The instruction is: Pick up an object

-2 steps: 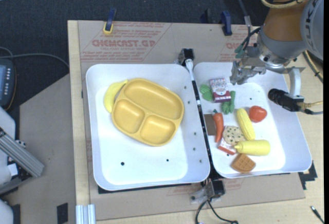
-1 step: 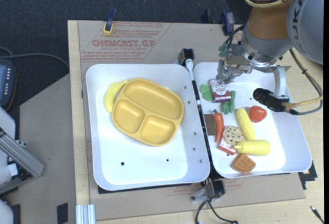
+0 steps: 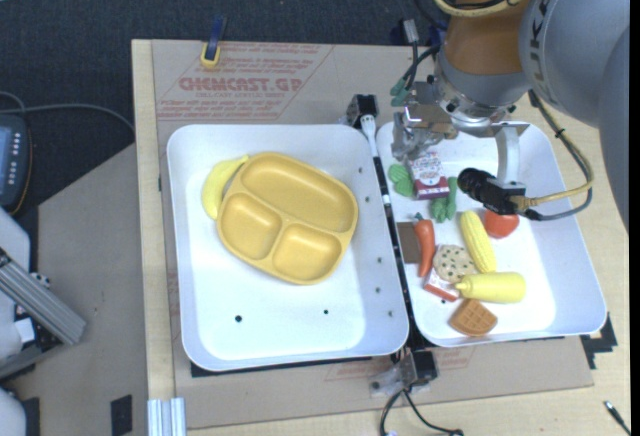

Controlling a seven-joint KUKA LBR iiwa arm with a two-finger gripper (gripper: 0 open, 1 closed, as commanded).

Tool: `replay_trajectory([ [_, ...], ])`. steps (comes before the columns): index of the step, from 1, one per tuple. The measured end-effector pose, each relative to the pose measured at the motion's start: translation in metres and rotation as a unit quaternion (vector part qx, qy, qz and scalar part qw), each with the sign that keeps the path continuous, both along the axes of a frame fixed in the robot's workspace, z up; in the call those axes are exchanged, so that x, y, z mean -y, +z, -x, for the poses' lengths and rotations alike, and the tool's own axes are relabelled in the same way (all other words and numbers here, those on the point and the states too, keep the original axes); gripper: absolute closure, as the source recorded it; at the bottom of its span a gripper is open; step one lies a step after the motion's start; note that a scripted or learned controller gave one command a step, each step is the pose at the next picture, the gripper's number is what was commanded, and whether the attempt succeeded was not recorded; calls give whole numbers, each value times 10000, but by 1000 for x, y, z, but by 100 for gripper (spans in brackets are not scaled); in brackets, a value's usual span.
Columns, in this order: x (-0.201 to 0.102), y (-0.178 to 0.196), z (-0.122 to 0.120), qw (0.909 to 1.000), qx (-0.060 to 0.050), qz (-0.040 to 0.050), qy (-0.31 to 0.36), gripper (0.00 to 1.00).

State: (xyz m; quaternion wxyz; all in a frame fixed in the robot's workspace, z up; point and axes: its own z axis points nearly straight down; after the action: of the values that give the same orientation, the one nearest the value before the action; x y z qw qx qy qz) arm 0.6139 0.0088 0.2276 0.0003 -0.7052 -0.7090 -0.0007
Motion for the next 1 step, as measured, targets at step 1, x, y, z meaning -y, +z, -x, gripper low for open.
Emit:
replay_trajectory([
  [1,12,7,6,10000,-4,4,-28,100],
])
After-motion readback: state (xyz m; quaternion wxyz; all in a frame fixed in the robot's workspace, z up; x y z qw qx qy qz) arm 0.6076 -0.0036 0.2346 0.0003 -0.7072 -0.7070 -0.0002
